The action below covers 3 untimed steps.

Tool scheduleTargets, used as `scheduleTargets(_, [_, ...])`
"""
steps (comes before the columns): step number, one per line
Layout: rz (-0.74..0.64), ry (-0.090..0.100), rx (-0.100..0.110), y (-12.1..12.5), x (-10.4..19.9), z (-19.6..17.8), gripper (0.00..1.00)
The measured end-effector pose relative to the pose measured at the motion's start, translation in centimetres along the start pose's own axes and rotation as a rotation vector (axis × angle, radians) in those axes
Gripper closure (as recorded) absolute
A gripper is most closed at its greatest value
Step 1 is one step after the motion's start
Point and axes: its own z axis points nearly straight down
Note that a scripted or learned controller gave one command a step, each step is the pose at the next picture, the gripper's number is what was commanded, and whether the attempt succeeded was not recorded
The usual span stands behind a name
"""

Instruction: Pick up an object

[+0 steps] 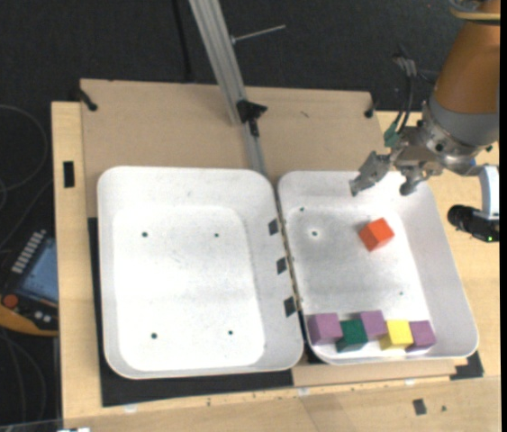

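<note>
bench point(190, 124) of pale wood over dark floor, bearing two white bins. inside the right bin point(442, 268), an orange block point(377, 233) lies just below the gripper point(388, 180), apart from it. gripper fingers spread wide, holding nothing. the block is small, cube-like, tilted.

Arm point(469, 61) comes in from the right, orange band up top — wrist angled down-left, gripper point(386, 180) w/ both fingers spread apart, nothing between them
</note>
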Motion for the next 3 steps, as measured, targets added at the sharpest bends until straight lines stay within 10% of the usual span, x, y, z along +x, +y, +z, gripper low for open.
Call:
scheduleTargets(1, [0.005,-0.001,0.008,-2.5,-6.5,12.8,0.0])
scheduleTargets(2, [0.002,-0.001,0.0,4.7,-7.2,16.8,0.0])
scheduleTargets(3, [0.002,-0.001,0.003,-0.1,-5.2,18.0,0.0])
